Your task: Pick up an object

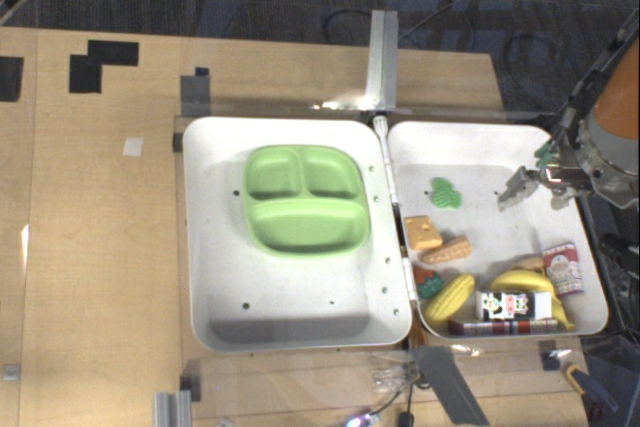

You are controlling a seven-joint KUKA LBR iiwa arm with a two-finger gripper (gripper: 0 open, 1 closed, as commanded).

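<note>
Gripper [538,187] spread open, empty, over right bin [470,147] near its right wall. Nothing picked yet. Candidates along front edge: banana [522,281], corn cob [450,296], carton [565,268]. Descent, closing, lifting all remaining.

Arm in from the right, orange band at frame edge, wrist angled down-left. Hand [537,189] low at the right side, fingers [517,187] spread apart, pointing left and down, nothing visible between them.
</note>
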